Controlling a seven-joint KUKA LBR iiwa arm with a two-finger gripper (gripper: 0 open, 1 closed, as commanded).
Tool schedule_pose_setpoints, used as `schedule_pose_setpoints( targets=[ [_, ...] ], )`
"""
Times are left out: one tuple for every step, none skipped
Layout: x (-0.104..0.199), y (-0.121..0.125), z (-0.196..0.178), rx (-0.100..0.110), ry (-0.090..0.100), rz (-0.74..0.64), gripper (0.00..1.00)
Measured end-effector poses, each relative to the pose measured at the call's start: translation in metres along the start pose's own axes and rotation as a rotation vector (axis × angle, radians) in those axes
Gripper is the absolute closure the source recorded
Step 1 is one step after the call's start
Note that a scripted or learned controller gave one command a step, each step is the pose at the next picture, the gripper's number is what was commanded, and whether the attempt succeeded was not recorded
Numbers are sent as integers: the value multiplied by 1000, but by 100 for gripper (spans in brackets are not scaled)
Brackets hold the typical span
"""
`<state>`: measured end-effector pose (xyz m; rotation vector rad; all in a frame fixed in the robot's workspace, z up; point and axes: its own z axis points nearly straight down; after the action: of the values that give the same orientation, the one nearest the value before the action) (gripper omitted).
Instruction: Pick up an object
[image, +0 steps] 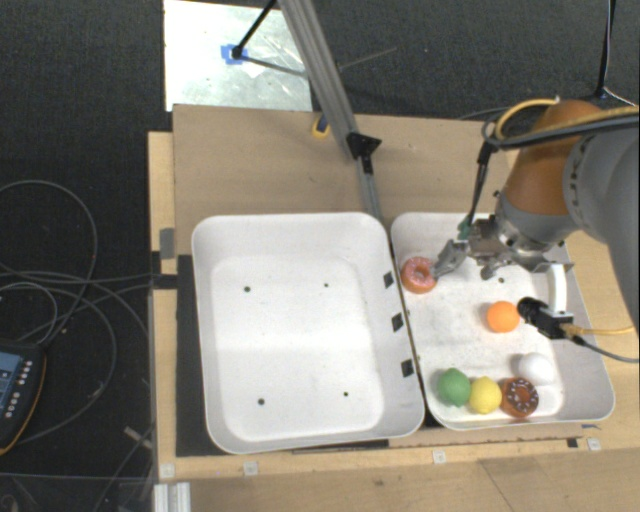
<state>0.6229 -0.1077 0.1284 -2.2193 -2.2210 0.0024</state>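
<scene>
pink donut (418, 275) flat, hand (447, 262) beside

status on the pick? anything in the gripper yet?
Done: the arm has reached over the right bin, with the gripper beside the pink donut. In hand: nothing visibly held; the donut lies on the bin floor. Left: grasp and lift. The orange ball, green ball, yellow ball, chocolate donut and white ball lie untouched.
</scene>
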Motion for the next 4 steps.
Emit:
schedule_pose_setpoints(
  targets=[
    [0, 2, -14, -6, 0, 0, 100],
    [2, 8, -59, -9, -1, -4, 100],
    [-3, 6, -123, -12, -2, -4, 100],
    [-3, 8, -138, -7, -1, -5, 100]
  ],
)
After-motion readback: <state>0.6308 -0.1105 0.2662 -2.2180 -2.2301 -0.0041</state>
